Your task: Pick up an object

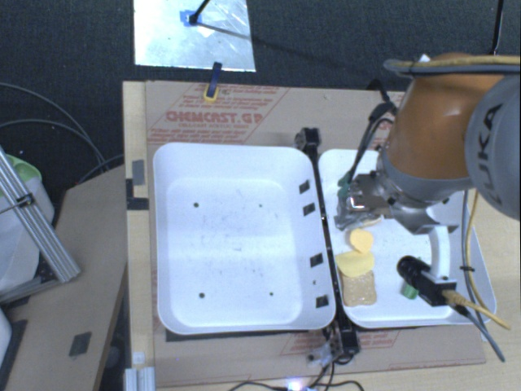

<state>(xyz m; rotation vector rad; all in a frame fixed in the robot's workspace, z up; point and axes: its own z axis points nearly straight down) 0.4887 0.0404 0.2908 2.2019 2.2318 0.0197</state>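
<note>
Nearest you in the right bin [389, 309] lies a tan, sponge-like block [358, 288]. It touches a pale yellow piece [354, 262] just behind it, and a green scrap [408, 291] lies off to one side. Further back sits the small yellow piece [361, 239], rounded and flat-looking, the likeliest target. The gripper [353, 205] hangs low just beyond it; you cannot tell whether it is spread or pressed together. You look to be at the approach stage, with nothing lifted. Next, centre over that piece, come down and close.

Robotics lab: white bins [236, 251] on a cardboard-topped bench [220, 111], aluminium framing [37, 226] and loose cables [50, 107] left of the end effector [356, 206].
</note>
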